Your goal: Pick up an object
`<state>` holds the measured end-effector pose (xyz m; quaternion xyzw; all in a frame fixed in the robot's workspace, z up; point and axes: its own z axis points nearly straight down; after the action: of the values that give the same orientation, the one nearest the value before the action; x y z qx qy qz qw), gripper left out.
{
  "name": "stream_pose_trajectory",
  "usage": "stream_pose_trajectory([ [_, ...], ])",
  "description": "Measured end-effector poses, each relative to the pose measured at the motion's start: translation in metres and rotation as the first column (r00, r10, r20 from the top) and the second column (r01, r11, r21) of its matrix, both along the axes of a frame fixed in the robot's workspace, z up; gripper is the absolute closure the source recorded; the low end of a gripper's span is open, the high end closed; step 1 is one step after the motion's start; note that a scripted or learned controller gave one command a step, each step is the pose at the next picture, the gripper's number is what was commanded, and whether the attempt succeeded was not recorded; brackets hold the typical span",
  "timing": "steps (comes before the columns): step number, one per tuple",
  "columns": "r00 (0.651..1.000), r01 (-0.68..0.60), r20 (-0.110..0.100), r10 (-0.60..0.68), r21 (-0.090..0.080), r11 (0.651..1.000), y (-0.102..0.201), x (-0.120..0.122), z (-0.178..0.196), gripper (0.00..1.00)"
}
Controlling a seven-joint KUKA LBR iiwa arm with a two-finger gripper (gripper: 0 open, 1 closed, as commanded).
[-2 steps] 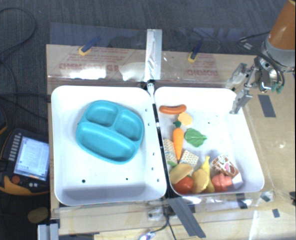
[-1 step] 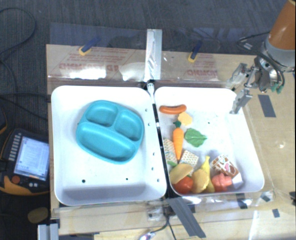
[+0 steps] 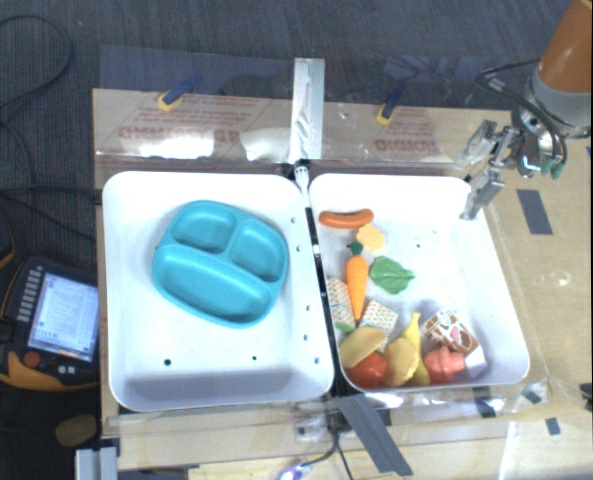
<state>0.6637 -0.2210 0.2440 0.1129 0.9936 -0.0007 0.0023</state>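
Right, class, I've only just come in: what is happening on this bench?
A grey robot arm with an orange band reaches in from the right. Its gripper hangs over the far right corner of the right bin, holding nothing. Toy food lies piled along that bin's left and near sides, including a carrot. A blue divided plate sits in the left bin.

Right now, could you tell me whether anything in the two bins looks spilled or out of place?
Nothing stands out. The blue tray lies flat in the left bin; the toy food sits inside the right bin.
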Motion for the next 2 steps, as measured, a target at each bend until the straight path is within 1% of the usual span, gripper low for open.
stream_pose_trajectory([
  [1,1.000,0.016,-0.002,-0.016,-0.002,1.000,-0.0009,-0.0132,-0.0133,0.00],
  [2,1.000,0.017,-0.002,-0.017,-0.002,1.000,-0.0013,-0.0133,-0.0131,0.00],
])
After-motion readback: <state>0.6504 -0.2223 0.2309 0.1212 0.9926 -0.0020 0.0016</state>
